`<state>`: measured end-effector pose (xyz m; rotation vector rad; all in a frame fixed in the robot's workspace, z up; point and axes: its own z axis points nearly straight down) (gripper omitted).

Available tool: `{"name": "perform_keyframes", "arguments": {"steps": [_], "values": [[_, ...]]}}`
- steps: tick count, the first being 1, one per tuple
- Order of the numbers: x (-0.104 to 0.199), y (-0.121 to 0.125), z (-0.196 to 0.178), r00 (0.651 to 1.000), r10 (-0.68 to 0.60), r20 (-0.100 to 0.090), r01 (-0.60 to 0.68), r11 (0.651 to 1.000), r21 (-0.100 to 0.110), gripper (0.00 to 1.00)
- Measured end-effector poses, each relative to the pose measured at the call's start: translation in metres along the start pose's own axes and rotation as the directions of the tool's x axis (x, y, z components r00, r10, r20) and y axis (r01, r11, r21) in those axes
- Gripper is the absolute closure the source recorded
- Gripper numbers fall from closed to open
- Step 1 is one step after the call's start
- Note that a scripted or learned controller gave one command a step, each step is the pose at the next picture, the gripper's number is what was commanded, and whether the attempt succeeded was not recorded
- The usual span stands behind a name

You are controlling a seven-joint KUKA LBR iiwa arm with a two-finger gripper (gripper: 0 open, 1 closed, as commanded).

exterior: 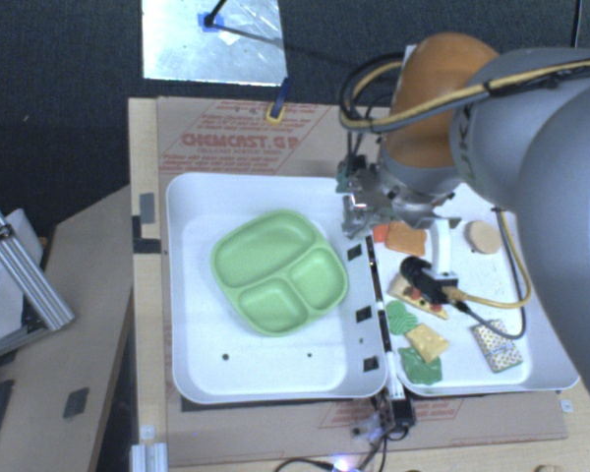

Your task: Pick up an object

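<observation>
1. My tool (358, 203) sits over the divider between the two bins, at the top edge of the right bin (546, 357). The wrist blocks the view of it; can't tell its state, and nothing visible in its grip.
2. Candidates are all in the right bin: orange block (406, 238) just below the tool, tan disc (484, 237) toward the far side, yellow wedge (428, 340), green pieces (405, 320) by the divider, patterned block (498, 348) nearer the front.
3. Handling guess: small toy-food bits, light, rigid or slightly soft, not fragile. Smooth faces may slip.
4. Best pick looks like the orange block: nearest, chunky, flat sides to pinch across the short width. The disc is too flat.
5. A black-and-yellow cable (442, 288) runs across the pile; snag risk.
6. Left bin (192, 362) holds a green divided plate (279, 271), well apart from the pile.
7. Bin floors are smooth white plastic; things will slide if nudged. Bins rest on cardboard (236, 141) on the tabletop. Little room near the divider wall.
</observation>
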<state>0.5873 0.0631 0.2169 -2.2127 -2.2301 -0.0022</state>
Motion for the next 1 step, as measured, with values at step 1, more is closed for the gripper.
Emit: {"name": "perform_keyframes", "arguments": {"steps": [1], "values": [[0.0013, -0.0080, -0.0184, 1.000, 0.001, 0.000, -0.001, 1.000, -0.001, 1.00]]}}
